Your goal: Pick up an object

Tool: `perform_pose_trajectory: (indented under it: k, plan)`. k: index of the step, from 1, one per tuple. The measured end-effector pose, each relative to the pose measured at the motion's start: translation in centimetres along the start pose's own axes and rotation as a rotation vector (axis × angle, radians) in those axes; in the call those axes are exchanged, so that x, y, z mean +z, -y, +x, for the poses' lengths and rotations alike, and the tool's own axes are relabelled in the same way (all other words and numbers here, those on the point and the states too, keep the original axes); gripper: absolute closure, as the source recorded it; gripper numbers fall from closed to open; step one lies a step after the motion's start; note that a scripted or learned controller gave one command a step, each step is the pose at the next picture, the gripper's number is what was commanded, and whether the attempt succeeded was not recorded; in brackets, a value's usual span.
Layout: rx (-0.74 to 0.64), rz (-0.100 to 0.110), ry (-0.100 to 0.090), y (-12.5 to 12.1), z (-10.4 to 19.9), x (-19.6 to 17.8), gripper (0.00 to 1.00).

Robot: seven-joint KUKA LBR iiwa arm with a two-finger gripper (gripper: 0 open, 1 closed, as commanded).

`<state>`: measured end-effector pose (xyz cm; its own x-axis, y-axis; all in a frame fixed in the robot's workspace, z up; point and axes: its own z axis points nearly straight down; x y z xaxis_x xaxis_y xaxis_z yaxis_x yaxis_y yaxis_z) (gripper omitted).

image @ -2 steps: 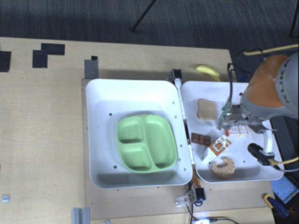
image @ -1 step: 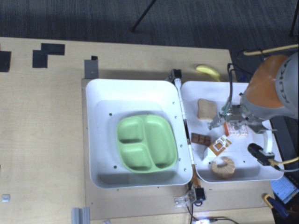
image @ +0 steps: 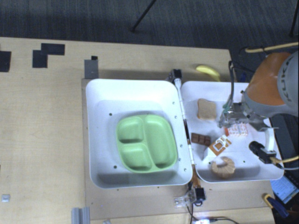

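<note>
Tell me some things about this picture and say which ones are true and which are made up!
1. The green plate sits in the left bin. True.
2. The green plate has only one big compartment. False: it is split into three compartments.
3. The slice of bread lies in the right bin. True.
4. The banana lies on the green plate. False: it lies on the bench just behind the right bin.
5. The end effector is over the right bin. True.
6. The chocolate bar is in the left bin. False: it lies in the right bin, near its left wall.
</note>
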<state>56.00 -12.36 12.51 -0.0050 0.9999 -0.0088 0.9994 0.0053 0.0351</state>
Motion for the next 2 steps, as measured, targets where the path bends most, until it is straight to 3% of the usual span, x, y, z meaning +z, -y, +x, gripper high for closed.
perform_pose_trajectory:
  k: [1, 2]
  plan:
    - [-0.001, 0.03, -0.01, -7.38, 5.43, -5.85, 1.0]
    - [-0.001, 0.032, -0.009, -7.31, 5.33, -5.79, 0.0]
